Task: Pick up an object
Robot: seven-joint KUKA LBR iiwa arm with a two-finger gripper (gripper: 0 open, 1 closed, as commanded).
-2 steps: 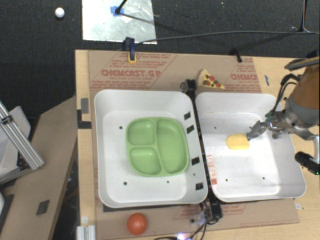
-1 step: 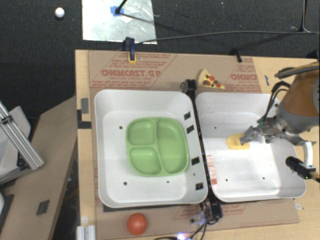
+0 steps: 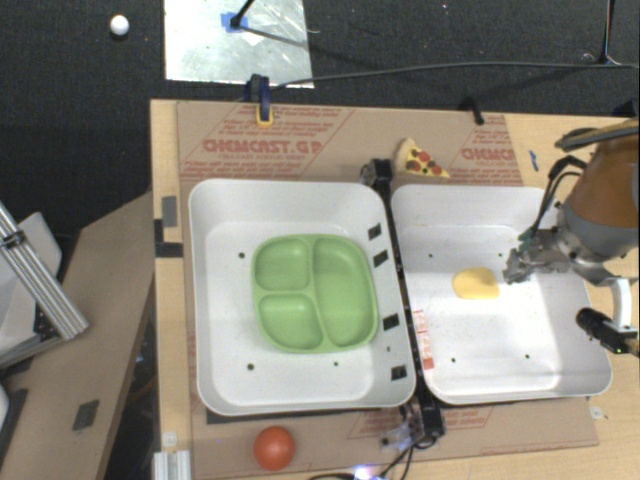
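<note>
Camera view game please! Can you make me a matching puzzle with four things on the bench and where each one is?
Things:
1. green divided plate
2. yellow lump
3. pizza slice toy
4. orange-red ball

Places:
A. on the cardboard behind the bins
B. in the left bin
C. on the cardboard in front of the left bin
D. in the right bin, beside the gripper

Pairs: 1-B, 2-D, 3-A, 4-C

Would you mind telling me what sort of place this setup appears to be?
Probably a robot grasping test bench: two white bins, left and right, taped to cardboard, toy items like a pizza slice and a yellow object, and the arm's gripper beside it.
</note>
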